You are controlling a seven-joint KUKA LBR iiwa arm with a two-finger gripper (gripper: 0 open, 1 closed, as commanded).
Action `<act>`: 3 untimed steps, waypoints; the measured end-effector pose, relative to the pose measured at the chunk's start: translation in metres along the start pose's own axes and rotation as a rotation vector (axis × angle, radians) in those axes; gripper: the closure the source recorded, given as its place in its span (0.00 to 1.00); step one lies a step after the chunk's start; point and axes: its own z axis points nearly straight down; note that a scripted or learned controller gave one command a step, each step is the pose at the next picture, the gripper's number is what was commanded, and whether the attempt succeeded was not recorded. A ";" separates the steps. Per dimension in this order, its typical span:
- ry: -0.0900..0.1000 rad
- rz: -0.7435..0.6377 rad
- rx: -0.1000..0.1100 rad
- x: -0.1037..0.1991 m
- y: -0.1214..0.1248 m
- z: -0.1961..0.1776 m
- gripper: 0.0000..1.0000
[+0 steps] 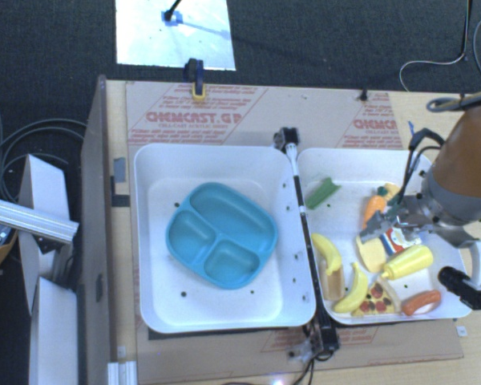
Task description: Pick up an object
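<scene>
Camera view: gripper [382, 224] low in right bin [345, 160], finger state unclear; carrot [373, 205] just beyond it, cheese [370, 253] beneath. Centre on one item before closing.

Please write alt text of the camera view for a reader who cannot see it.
The gripper hangs low over toy food in the right white bin: bananas, a carrot, a green piece and a sausage. The left white bin holds a blue divided plate.
</scene>
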 end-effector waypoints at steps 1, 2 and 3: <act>-0.002 -0.002 -0.001 -0.028 0.078 0.116 0.00; 0.000 -0.001 -0.002 -0.027 0.077 0.100 1.00; 0.004 -0.010 -0.007 0.066 0.054 0.011 1.00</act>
